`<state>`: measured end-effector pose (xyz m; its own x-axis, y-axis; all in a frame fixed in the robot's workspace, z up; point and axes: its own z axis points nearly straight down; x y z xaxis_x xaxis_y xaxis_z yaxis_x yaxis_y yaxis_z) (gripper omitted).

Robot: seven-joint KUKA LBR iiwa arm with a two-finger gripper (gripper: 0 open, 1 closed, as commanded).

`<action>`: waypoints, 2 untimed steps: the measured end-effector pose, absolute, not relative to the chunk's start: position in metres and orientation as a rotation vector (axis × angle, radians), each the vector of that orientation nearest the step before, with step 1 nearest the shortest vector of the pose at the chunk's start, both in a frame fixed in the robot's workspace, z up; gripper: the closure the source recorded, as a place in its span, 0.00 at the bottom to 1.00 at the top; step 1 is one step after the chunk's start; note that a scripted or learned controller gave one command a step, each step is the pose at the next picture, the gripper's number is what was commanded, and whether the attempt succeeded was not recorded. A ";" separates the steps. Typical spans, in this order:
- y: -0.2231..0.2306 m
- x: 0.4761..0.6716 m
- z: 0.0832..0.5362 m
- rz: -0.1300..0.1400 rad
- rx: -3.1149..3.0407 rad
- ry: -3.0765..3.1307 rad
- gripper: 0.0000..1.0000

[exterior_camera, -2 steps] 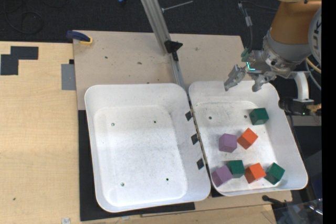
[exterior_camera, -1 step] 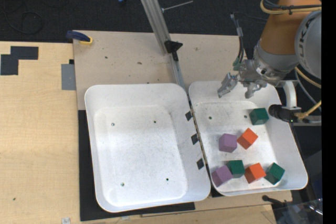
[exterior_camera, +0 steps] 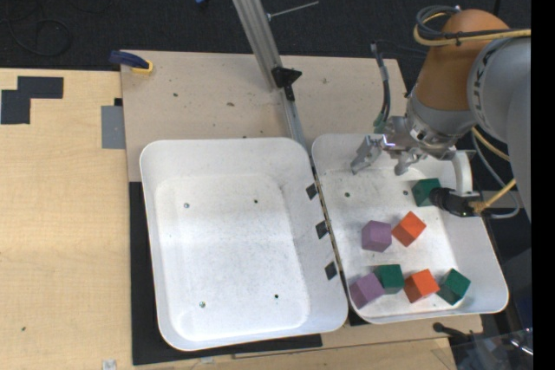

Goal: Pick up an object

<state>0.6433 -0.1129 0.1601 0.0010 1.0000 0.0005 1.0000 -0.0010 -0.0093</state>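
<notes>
My gripper [exterior_camera: 384,159] hangs over the back of the right bin [exterior_camera: 342,153], its two fingers spread open with nothing between them. Blocks lie in that bin in front of it: a green one [exterior_camera: 425,191] just right of the fingers, a purple one [exterior_camera: 376,236] and an orange one [exterior_camera: 409,228] in the middle. Nearer the front edge lie another purple block [exterior_camera: 366,288], a green block [exterior_camera: 390,276], an orange block [exterior_camera: 421,284] and a green block [exterior_camera: 453,285].
The left bin [exterior_camera: 225,247] sits beside the right one, joined by black clips [exterior_camera: 321,229]. A slanted aluminium rail [exterior_camera: 257,22] rises behind the bins. The arm's orange band [exterior_camera: 455,61] looms at the right.
</notes>
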 end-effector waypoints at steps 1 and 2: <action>-0.121 0.636 0.103 0.010 -2.217 -2.214 0.00; -0.122 0.638 0.117 0.003 -2.227 -2.212 1.00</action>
<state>0.6376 -0.1221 0.1173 0.0071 1.0000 0.0004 1.0000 -0.0071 -0.0033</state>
